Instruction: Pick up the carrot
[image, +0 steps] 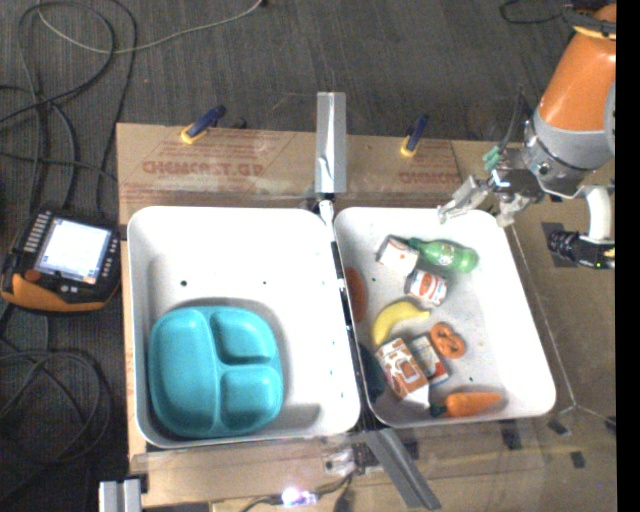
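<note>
The carrot (472, 404) is orange with a green stub at its left end. It lies flat near the front edge of the right bin (520, 300). My gripper (476, 206) hangs over the back rim of that bin, far behind the carrot. Its fingers are spread open with nothing between them.
The right bin also holds a green bottle (447, 256), a small can (428, 288), a banana (397, 320), a red-and-white carton (405, 368) and an orange round piece (450, 343), all between gripper and carrot. A teal divided plate (215, 372) sits in the left bin (200, 240).
</note>
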